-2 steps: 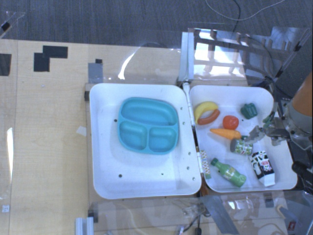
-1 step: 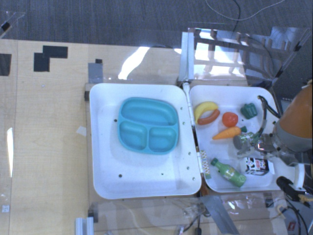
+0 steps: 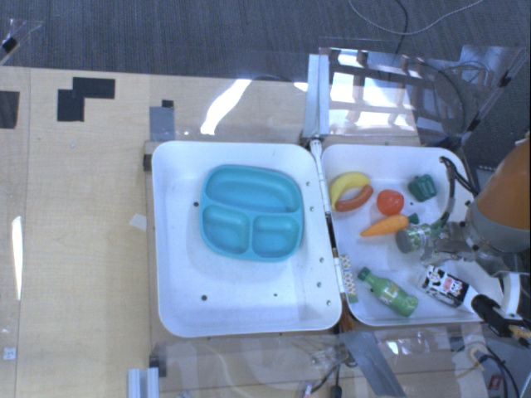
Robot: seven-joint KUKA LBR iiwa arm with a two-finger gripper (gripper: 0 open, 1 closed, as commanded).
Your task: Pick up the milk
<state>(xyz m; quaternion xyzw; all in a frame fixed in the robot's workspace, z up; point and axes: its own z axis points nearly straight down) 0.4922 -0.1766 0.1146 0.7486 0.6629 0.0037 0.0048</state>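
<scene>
The milk [image 3: 445,284] is a small white carton with black cow patches. It lies on its side near the front right corner of the right bin [image 3: 373,162]. My gripper [image 3: 416,238] hangs over the right bin's middle, just right of the carrot [image 3: 384,225] and up-left of the milk. Nothing shows in its grasp. The arm's orange band [image 3: 504,199] is at the right edge, above the milk.
The right bin also holds a banana [image 3: 348,184], a sausage [image 3: 354,199], a tomato [image 3: 390,201], a green pepper [image 3: 421,187] and a green bottle [image 3: 388,293] left of the milk. The left bin [image 3: 174,222] holds a blue divided plate [image 3: 251,211].
</scene>
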